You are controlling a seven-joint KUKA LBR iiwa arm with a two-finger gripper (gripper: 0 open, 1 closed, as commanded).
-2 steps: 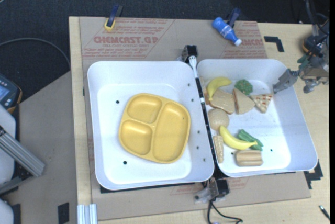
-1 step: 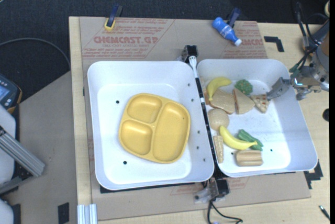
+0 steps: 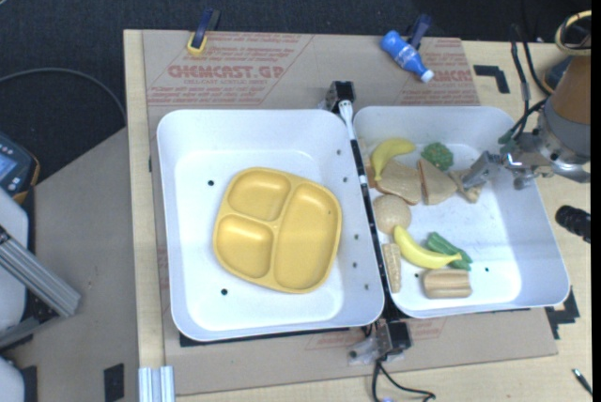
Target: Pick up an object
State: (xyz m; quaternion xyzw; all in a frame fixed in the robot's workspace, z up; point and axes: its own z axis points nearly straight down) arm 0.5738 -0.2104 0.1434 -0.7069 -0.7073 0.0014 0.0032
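Dark carpet surrounds the bench (image 3: 282,62), whose brown top carries red lettering along its far edge. I see two shallow white bins side by side on it. The left bin (image 3: 178,203) holds a yellow compartment plate (image 3: 277,229), lying flat near the bin's centre, clear of all four walls.

The right bin (image 3: 535,240) holds the toy food items. At its far-left corner I note a yellow banana (image 3: 391,149) touching a tan bread slice (image 3: 402,180). A second wedge-shaped bread slice (image 3: 436,183) lies just beside the first, with a green broccoli piece (image 3: 437,154) at its far edge. Near the left wall I see a pale round item (image 3: 391,213); I cannot identify it. Toward the near edge lie a second banana (image 3: 423,254), a green pepper (image 3: 448,249) touching it, and a tan sausage-shaped piece (image 3: 445,284). A narrow tan stick (image 3: 392,267) lies along the left wall.

The gripper (image 3: 477,176) reaches in from the bin's right wall and sits low beside the wedge-shaped bread slice. I cannot tell whether it is released or clenched, and I see no item lifted off the bin floor.

A blue bottle (image 3: 406,55) lies on the bench near its far edge, behind the right bin. Two clamps, one with a yellow tip (image 3: 199,34), grip that far edge.
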